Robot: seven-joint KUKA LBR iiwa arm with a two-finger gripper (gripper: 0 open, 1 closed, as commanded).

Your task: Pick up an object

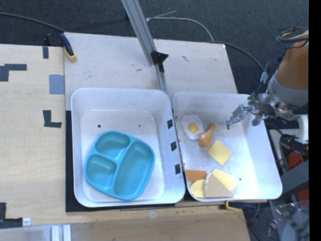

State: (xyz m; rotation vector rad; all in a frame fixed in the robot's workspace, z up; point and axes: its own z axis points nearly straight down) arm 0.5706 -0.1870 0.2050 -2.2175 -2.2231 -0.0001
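Note:
The right bin point(261, 169) holds toy food: a fried egg point(192, 127), an orange-brown drumstick point(206, 135) beside it, a yellow cheese square point(219, 152), an orange block point(195, 175) and a pale wedge point(219, 184) at the front. My gripper point(246, 118) hovers over the bin's upper right part, right of the drumstick and apart from every item. Its fingers point(233, 119) look spread, so it is open with nothing between them.
A blue divided plate point(119, 164) lies in the left bin point(80, 134). A metal pole point(140, 26) slants down to the gap between the bins. Cables run over the dark floor behind the bench.

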